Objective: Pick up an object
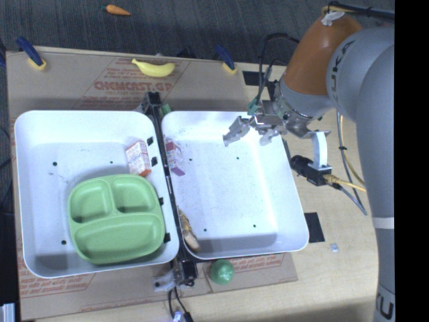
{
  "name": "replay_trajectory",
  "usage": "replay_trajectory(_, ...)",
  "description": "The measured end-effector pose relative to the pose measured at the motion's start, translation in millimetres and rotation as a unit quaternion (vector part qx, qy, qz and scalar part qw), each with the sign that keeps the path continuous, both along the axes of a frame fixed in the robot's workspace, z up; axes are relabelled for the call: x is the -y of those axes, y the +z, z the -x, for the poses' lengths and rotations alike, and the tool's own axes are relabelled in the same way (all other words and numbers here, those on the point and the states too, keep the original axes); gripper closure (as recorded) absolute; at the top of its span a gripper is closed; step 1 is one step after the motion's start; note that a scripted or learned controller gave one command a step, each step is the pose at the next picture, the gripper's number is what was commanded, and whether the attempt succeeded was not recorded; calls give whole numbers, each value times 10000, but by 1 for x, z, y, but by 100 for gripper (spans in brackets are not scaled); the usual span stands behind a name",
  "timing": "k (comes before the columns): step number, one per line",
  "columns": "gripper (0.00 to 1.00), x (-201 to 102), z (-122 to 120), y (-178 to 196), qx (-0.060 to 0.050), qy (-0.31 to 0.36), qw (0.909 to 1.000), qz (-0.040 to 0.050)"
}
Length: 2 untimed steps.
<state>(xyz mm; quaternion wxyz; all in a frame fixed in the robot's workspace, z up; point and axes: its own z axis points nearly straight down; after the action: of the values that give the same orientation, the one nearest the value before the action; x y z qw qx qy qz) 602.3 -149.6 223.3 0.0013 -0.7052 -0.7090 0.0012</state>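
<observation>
Above the right bin point(281, 213), near its far right corner, we see the gripper point(253, 131) hanging with its fingers point(233, 134) spread apart and nothing between them. We judge that the pick has not begun, and that the trouble lies in where the candidates sit.

The small packet point(173, 157) lies hard against the right bin's left wall, and a tan object point(188, 236) is wedged in its near left corner; we cannot tell what that object is. A grasp at either place risks one finger striking the wall or the rim between the bins, so the fingers would close on air or push the thing flatter against the side.

Across the divide, the red and white carton point(137, 158) rests in the left bin point(40, 180), just beside the green divided plate point(117, 219). A descent there could catch the plate's edge and tip it.

The banana point(153, 66) and the green ball point(222, 271) lie on the worktop point(335, 267), outside both bins; the ball, we think, would roll away from a glancing touch.
</observation>
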Motion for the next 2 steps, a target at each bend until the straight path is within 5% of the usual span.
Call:
replay_trajectory(1, 0, -25, 77, -125, -16, 7, 10000, -7)
replay_trajectory(2, 100, -24, 75, -114, -3, 29, 10000, 1)
